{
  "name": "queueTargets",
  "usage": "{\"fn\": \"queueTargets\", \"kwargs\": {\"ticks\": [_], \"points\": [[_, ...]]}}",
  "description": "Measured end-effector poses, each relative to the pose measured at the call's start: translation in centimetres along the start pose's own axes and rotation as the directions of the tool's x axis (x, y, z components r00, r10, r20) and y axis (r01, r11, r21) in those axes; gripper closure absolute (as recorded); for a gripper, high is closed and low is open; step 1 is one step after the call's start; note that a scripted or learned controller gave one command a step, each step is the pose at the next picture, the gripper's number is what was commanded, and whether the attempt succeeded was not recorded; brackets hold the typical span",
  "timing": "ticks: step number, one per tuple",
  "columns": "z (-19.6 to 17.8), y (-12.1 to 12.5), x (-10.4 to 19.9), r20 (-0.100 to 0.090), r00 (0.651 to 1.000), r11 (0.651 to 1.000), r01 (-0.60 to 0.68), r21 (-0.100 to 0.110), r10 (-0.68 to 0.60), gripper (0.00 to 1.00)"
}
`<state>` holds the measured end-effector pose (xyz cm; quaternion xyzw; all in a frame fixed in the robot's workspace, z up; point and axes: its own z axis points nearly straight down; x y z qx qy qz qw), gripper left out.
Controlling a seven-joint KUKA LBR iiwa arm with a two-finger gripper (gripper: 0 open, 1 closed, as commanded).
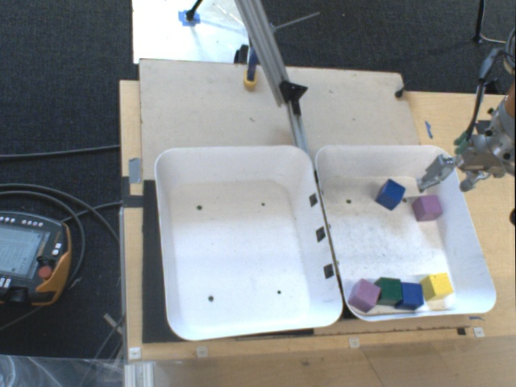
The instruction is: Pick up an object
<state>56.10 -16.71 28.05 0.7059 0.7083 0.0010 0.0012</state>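
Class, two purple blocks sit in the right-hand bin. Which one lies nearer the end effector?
The purple block near the bin's far right side, beside the lone blue block, just below the end effector. The other purple block sits in the front row of blocks.

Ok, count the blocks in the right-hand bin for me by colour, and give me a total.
Blue cube blocks: 2, one mid-bin, one in the front row
Purple cube blocks: 2, one below the tool, one at the front left
Green cube block: 1
Yellow cube block: 1
Total: 6
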Motion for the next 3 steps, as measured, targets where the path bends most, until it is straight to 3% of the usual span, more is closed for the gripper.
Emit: {"fn": "queueTargets", "kwargs": {"ticks": [1, 2, 3], "points": [[-0.1, 4.3, -4.0, 0.003, 1.0, 1.0, -0.002, -0.003, 0.002, 0.0], [-1.7, 8.2, -4.7, 0.003, 1.0, 1.0, 0.004, -0.005, -0.004, 0.0], [17.0, 6.4, -0.6, -0.001, 1.0, 1.0, 0.001, 0.003, -0.001, 0.0]]}}
